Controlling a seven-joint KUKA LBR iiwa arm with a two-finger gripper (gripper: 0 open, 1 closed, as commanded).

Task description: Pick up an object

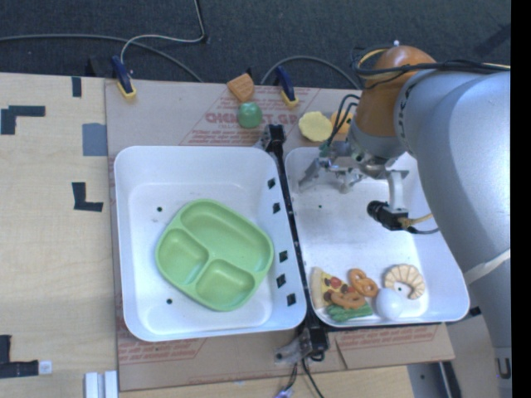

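You had even, diffuse overhead light across the bench, bright enough that the two white bins (199, 166) came close to washing out. Shadows stayed soft and short; a faint one sat under the green tray (214, 255). The grey arm (465, 164) carried a broad pale sheen along its upper side. The frame was soft throughout, with small toys in the right bin's near corner smeared and hard to read. The dark floor beyond showed little detail.
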